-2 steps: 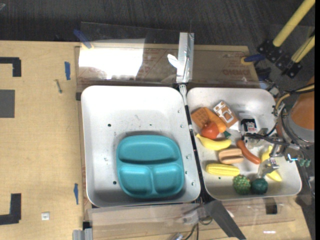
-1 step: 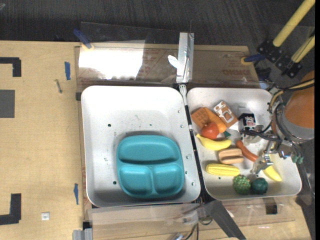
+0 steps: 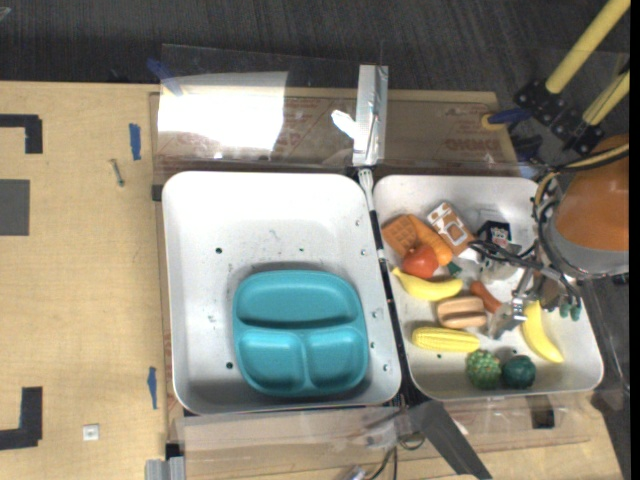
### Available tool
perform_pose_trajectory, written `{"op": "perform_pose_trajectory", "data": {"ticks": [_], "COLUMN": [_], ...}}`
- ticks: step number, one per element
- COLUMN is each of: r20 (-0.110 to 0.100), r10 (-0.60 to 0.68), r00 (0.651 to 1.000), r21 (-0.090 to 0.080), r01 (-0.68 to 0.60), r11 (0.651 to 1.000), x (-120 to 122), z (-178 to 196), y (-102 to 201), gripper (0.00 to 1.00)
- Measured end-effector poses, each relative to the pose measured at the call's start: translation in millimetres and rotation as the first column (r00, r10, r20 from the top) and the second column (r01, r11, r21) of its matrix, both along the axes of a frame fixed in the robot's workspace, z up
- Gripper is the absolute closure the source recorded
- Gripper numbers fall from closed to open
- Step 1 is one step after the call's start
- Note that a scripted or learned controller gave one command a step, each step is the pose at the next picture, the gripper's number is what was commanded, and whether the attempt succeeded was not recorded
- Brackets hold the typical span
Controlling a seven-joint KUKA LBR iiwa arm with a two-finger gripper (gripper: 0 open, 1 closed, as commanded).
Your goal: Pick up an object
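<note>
The object we take the arm to be after is not settled by the task, but the gripper [image 3: 515, 313] hangs low in the right bin [image 3: 590, 373], just beside the hot dog [image 3: 462, 313] and touching or nearly touching the banana [image 3: 541, 334] at its right; any of the toy foods there could be the pick. The right bin also holds a second banana [image 3: 428, 287], a tomato [image 3: 422, 261], a waffle [image 3: 404, 231], a corn cob [image 3: 446, 340], a green knobbly fruit [image 3: 484, 368] and a dark green ball [image 3: 518, 371]; the left bin [image 3: 200, 218] carries a teal divided tray [image 3: 299, 330].

We judge the step to be the descent or the close upon a piece; nothing can be seen gripped, so we would not call anything picked. The next move calls for the fingers to straddle one piece alone, since the food lies crowded and a neighbour could be nudged or pinched along with it; then a straight lift clear of the bin's wall.

Whether the fingers are spread or closed we cannot tell; they are small, blurred and tangled with cables; the arm's orange band [image 3: 600, 213] is cut off at the right, and what lies directly under the wrist is hidden.
</note>
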State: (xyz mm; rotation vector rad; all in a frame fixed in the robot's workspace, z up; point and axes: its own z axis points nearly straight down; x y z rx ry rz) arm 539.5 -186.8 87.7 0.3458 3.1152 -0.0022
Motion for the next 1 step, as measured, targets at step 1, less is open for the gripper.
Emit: {"op": "perform_pose_trajectory", "data": {"ticks": [1], "r20": [0.009], "r10": [0.003], "r00": [1.000], "r21": [-0.003], "r01": [-0.002], "r11": [1.000], "x": [2.6], "z": [12.3], "y": [1.0], "gripper": [1.00]}}
